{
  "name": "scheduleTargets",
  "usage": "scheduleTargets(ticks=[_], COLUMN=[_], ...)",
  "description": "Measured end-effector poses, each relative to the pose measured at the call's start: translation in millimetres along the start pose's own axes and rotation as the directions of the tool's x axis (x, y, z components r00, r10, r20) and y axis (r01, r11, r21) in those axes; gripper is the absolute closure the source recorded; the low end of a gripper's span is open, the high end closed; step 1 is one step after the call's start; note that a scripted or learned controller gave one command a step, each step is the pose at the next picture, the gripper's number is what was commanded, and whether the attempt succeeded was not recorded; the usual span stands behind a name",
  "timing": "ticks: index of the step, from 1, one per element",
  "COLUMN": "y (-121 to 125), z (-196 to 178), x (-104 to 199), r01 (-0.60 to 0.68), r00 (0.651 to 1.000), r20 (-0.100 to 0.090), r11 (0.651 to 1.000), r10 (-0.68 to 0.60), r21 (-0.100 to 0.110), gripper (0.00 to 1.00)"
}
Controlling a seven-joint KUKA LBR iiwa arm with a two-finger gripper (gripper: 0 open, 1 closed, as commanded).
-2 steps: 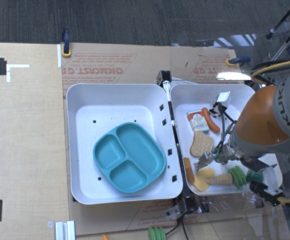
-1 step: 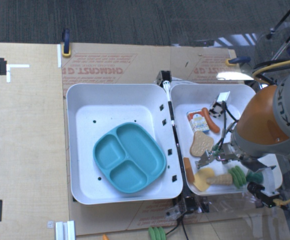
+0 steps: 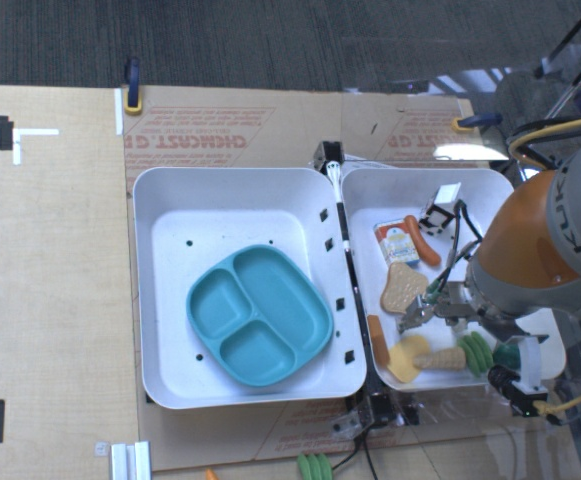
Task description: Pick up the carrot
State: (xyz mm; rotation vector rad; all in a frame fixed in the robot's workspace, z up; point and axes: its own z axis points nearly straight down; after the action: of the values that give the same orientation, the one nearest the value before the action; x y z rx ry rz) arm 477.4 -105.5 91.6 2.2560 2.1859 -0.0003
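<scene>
Camera view, looking down: my gripper [image 3: 417, 313] hangs over the lower middle of the right bin [image 3: 490, 190], at the end of the arm that enters from the frame's right. Its tip is small and partly hidden by the wrist, so I cannot tell whether it is apart or together. Nothing is seen held in it.

I take the carrot [image 3: 377, 339] to be the thin orange stick in the lower left of the right bin. It lies just beside the wall that divides the two bins. Its long axis runs nearly up and down the frame, almost parallel to that wall, with the lower end leaning slightly right.

Governing relation: the carrot lies to the left of my gripper and a little lower in the frame, near but apart.

- A slice of bread [image 3: 403, 288] sits just above and left of the gripper, above the carrot's upper end.
- A yellow piece [image 3: 407, 360] sits just beside the carrot's lower end, on its right.
- A reddish sausage [image 3: 426, 248], further up the bin, is similar in colour and could be mistaken for the target.

Judgement: the coming move calls for a short shift left toward the dividing wall, closing across the carrot's narrow width. The wall leaves little room on the carrot's left side, and the yellow piece crowds its right; I consider a grip at mid-length the least obstructed.

The left bin [image 3: 150, 268] holds a blue tray [image 3: 260, 313] and plays no part.
</scene>
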Motion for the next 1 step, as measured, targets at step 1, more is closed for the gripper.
scheduleTargets(ticks=[1], y=[1.2], z=[0.2], x=[11.8], r01=[0.348], r00=[0.937], r20=[-0.001], r11=[0.937], r10=[-0.348], r21=[0.000], gripper=[0.00])
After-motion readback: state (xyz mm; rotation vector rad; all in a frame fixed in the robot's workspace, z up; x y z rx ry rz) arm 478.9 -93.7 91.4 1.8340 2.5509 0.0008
